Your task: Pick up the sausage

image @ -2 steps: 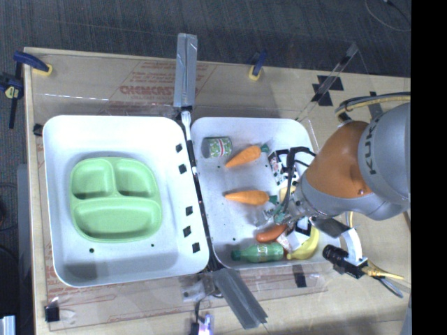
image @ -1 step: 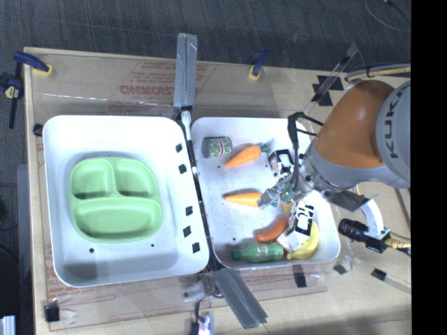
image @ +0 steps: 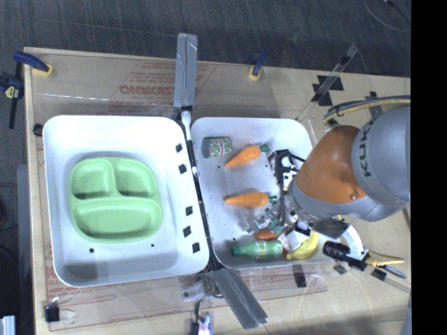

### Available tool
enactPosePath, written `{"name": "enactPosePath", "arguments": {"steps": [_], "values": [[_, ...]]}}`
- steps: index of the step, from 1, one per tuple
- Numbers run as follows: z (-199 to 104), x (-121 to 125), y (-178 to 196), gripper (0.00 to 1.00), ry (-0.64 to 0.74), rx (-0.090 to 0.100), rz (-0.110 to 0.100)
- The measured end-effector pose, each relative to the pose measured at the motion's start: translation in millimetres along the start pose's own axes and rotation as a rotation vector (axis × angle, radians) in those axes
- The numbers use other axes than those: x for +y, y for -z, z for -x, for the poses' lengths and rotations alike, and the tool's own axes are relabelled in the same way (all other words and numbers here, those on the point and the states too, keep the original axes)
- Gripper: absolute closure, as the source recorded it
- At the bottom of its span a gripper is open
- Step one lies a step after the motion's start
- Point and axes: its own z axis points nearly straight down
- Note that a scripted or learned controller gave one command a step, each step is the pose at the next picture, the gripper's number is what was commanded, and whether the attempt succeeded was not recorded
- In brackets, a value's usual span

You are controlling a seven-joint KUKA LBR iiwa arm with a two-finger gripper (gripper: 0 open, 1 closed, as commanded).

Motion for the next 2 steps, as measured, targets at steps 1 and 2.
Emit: {"name": "enactPosePath", "arguments": {"steps": [1,2], "values": [[-39.7,26.2,130.0,1.00,0.025,-0.003,0.001],[-6.4,3.7,50.9,1.00,0.458,0.001,-0.001]]}}
